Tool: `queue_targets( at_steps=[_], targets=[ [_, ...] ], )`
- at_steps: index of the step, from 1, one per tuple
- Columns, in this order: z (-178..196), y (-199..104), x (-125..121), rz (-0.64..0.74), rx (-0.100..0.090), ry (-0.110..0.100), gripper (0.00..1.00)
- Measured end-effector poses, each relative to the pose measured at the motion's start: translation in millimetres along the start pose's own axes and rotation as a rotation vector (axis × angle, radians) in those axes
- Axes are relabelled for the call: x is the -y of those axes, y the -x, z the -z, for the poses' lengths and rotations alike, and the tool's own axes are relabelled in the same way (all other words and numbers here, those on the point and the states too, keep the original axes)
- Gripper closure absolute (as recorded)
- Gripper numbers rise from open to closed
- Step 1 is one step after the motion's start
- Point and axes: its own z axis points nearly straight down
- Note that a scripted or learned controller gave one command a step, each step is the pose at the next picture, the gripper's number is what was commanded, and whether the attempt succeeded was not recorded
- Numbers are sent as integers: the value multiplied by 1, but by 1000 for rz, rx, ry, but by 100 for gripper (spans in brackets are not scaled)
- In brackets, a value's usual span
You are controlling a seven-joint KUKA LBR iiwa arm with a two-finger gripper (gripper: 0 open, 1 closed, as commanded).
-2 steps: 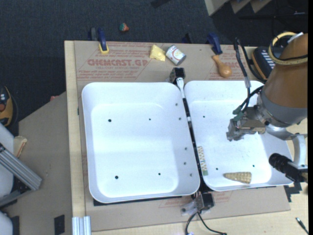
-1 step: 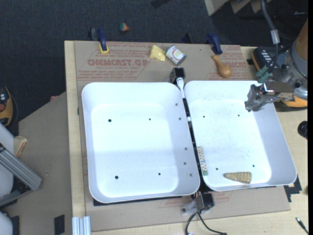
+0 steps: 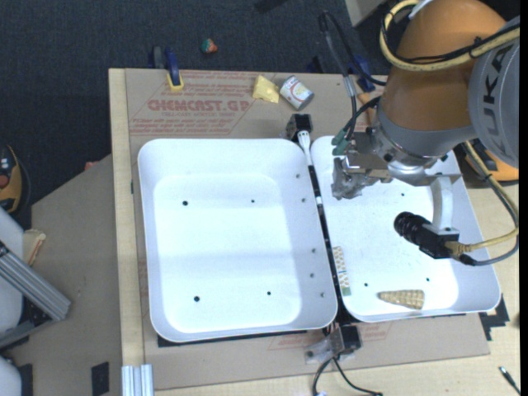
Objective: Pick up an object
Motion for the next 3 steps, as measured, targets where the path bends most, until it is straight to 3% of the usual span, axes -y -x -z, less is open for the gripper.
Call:
queue_targets(
  at_steps=[1, 2, 3],
  targets=[
    [140, -67, 0, 2, -3, 25, 100],
    [54, -154, 12, 2, 2, -4, 100],
    [-32, -194, 8, -3, 4, -4, 100]
  ],
)
